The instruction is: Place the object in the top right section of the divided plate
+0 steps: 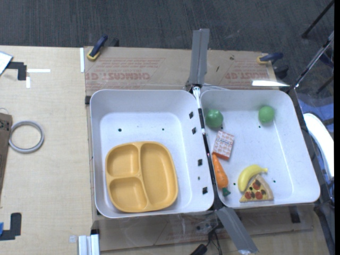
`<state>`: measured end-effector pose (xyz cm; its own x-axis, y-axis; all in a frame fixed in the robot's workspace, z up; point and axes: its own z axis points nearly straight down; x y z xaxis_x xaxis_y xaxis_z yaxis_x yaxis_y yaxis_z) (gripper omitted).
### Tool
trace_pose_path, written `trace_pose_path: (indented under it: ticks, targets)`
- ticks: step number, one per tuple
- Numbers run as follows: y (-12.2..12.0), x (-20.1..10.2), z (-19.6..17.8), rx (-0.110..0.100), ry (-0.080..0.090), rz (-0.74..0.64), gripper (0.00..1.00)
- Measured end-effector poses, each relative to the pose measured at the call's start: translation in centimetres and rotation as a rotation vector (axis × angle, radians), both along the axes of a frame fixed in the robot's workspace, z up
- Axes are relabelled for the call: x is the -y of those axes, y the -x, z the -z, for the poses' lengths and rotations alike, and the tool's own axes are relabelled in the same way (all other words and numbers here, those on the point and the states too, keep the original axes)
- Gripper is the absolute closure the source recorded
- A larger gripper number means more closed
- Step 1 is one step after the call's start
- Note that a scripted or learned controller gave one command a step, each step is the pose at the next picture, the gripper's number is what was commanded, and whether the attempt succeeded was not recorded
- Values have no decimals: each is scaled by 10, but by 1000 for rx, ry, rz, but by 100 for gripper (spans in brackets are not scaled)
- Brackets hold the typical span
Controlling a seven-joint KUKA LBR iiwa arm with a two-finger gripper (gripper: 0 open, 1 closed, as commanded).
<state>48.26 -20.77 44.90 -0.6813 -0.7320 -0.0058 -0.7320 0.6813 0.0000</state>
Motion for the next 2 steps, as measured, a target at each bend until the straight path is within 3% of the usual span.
trace_pose_path:
  ticks: [1, 2]
  targets:
    - [-14, -50, 156, -3, 2, -138, 100]
    - [-3, -84, 287, -5, 2, -417, 100]
